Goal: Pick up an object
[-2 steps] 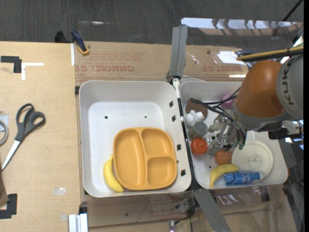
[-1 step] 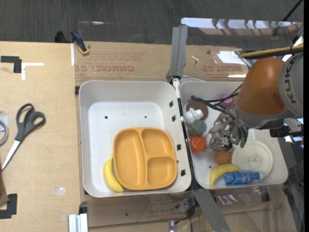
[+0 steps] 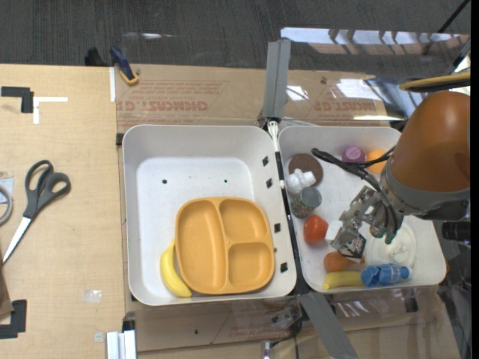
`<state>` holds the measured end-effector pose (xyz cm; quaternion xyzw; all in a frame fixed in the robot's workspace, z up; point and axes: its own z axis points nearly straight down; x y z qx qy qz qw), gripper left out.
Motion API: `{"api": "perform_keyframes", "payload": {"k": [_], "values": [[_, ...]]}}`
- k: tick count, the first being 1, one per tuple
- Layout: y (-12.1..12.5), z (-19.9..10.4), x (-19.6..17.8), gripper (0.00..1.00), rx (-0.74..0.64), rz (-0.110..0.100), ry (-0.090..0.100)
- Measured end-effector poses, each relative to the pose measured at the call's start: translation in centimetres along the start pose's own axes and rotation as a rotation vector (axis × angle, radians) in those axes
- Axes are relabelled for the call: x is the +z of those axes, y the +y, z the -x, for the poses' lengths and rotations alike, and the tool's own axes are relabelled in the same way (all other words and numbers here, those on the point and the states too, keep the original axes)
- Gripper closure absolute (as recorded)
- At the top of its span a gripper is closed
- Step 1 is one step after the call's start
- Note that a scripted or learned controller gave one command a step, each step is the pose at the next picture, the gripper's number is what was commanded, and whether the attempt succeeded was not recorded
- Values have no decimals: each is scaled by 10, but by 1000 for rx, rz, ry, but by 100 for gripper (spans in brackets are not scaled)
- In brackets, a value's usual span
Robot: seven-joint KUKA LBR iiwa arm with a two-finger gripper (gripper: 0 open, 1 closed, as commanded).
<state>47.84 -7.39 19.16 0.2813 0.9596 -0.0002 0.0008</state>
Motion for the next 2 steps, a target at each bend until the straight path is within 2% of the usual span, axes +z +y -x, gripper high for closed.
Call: {"api": "perform_keyframes", "payload": {"k": [1,2], "values": [[-19,14,98,100,329,3,-4],[15,12,0,100,401,-1,0]]}}
